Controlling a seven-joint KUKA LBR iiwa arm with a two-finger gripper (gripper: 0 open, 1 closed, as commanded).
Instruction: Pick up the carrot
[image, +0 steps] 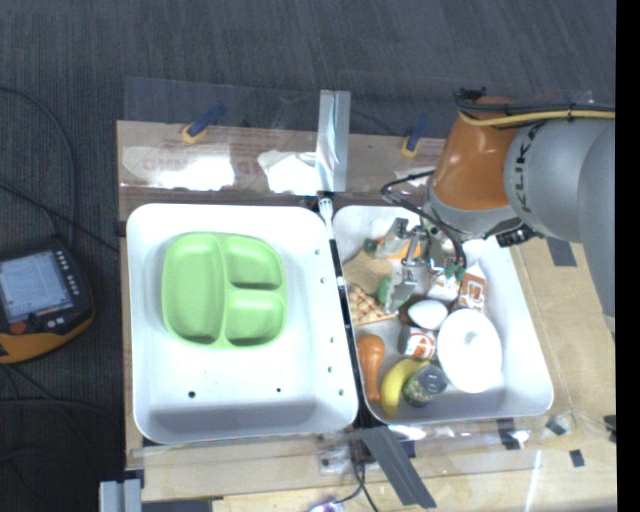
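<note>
Currently: carrot (371, 362) lies in right bin (530, 385), at left wall near front, touching banana (397, 384). Gripper (405, 283) hangs over clutter toward bin's back, apart from carrot — opening cannot be told, nothing seen held. Green tray (222, 288) sits in left bin (165, 410).

The letters "KUKA" stand on the grey arm (560, 175) at the upper right of the frame, running up its housing beside the orange band. The handheld pendant (42, 292) at the left edge has a lit screen, but its contents are too small to read.
</note>
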